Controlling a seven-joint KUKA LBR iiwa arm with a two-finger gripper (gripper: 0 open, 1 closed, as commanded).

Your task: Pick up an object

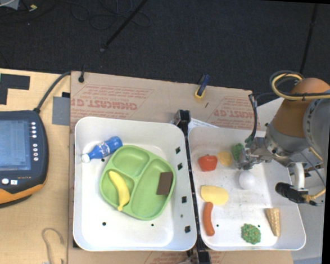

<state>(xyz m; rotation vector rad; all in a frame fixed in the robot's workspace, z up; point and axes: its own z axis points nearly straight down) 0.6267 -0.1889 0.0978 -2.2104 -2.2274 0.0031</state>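
Right bin (293, 236): white ball (246, 179) lies just below the claw (246, 158).

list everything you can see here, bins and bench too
green divided plate: 1, green, left bin
banana: 1, yellow, on the plate's left section
brown block: 1, brown, on the plate's right section
bottle: 1, blue and clear, left bin, upper left
tomato: 1, red, right bin, upper left
small yellow piece: 1, yellow, right of the tomato
white ball: 1, white, right bin, just below the gripper
yellow chunk: 1, yellow, right bin, left side
sausage: 1, red, below the chunk
broccoli: 1, green, right bin, bottom
cone: 1, tan, right bin, lower right
bins: 2, white, side by side
tablet: 1, grey and orange, bench left
gripper: 1, grey, over the right bin
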